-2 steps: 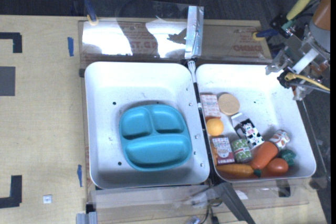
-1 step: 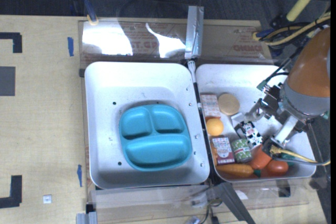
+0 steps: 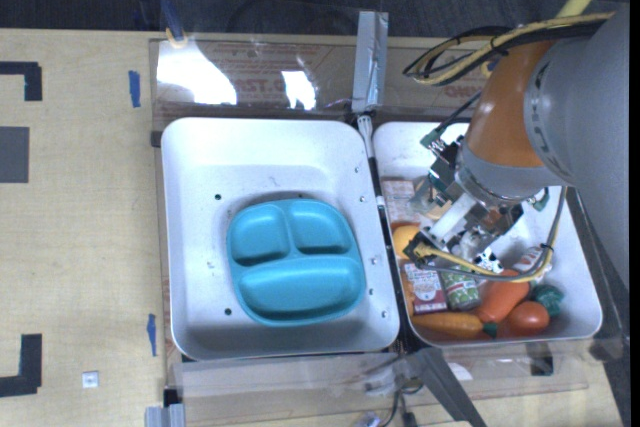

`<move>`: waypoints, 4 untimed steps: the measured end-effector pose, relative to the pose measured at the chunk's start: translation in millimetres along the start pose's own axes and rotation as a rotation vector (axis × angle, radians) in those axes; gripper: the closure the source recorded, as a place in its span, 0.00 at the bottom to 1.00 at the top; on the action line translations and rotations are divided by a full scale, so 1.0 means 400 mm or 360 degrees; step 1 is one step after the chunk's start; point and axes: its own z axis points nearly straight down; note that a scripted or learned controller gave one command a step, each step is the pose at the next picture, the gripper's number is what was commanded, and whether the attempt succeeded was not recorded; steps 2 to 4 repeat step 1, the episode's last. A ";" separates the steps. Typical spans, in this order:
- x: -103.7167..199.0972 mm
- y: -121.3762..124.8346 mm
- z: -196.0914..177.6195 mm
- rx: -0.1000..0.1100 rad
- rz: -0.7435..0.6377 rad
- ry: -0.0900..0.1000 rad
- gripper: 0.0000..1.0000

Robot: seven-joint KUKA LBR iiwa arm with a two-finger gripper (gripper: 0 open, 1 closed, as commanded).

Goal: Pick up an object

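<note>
the grey arm's gripper (image 3: 462,233) hovers over the right white bin (image 3: 583,300)'s toy food; grip unclear; next, a clean descent.

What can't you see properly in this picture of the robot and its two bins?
- Claw, camera view: blurred and tangled in cables, so open or shut is unclear.
- Right white bin: the grey arm covers its upper part.
- Small printed packets: labels too small to read.
- Orange carrot-shaped toy: top hidden under the claw.
</note>
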 end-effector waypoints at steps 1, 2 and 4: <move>-0.039 0.054 -0.002 -0.0004 0.0041 0.0000 0.00; -0.039 0.054 -0.002 -0.0004 0.0041 0.0000 0.00; -0.039 0.054 -0.002 -0.0004 0.0041 0.0000 0.00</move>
